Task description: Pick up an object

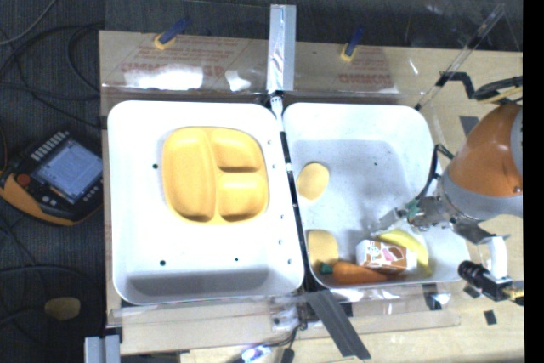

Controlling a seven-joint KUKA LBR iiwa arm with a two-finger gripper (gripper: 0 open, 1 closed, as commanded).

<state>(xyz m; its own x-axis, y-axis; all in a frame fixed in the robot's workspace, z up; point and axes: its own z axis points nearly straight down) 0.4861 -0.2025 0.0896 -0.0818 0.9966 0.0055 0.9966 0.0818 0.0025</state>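
Claw [406, 218], grip state unclear, hovers over the banana [414, 248] at the right bin's [357, 127] near edge.

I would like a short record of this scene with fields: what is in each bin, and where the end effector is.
left bin: yellow divided tray
right bin: pale round piece near left wall; carrot, small carton, banana, beige piece along near edge
end effector: low over right bin, just above banana
grasp: nothing seen between fingers
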